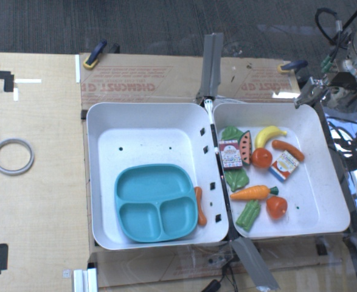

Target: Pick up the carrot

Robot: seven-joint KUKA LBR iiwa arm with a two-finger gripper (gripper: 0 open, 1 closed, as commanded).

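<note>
The carrot [254, 192] is orange with a small green top pointing right. It lies flat in the lower middle of the right bin [324, 212], between a green leafy piece [236, 178] above and a green pod [247, 215] below. My gripper [311, 93] hangs over the right bin's far right corner, well up and to the right of the carrot and apart from it. Nothing shows in its grasp.
The right bin also holds a banana [268, 134], a watermelon slice [246, 146], a red box [230, 154], two tomatoes [261, 157], a sausage [287, 146] and a small carton [284, 166]. The left bin [105, 132] holds a teal divided plate [157, 202] with an orange stick [199, 207] beside it.
</note>
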